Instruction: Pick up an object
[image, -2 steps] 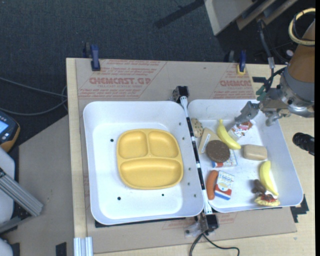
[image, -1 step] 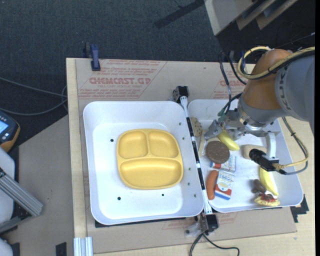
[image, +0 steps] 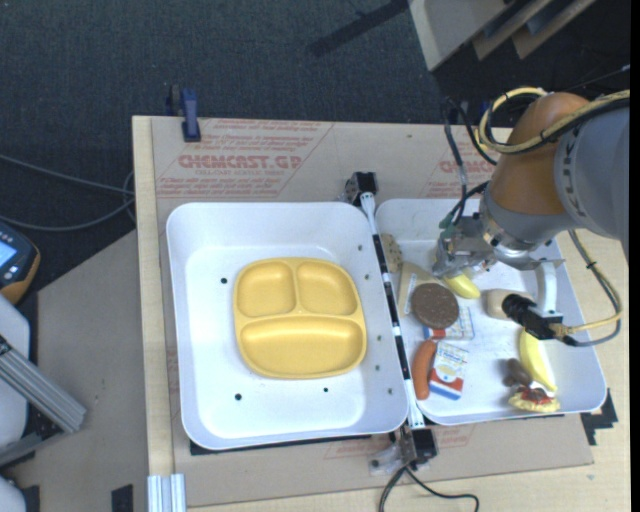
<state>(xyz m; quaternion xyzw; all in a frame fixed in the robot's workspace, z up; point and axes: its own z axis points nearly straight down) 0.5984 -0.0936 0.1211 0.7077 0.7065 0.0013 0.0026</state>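
The gripper (image: 458, 262) is hovering over a small yellow piece (image: 462, 287) in the right bin (image: 590, 385), finger spacing impossible to tell, and should be descending squarely centred over it.

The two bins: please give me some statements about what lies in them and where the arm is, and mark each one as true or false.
1. The yellow divided tray lies in the left bin. True.
2. The hot dog lies in the left bin. False: it lies in the right bin, near the wall between the bins.
3. The gripper is above the right bin. True.
4. The banana rests on the yellow divided tray. False: it is in the right bin, near its right side.
5. The brown round patty is in the right bin. True.
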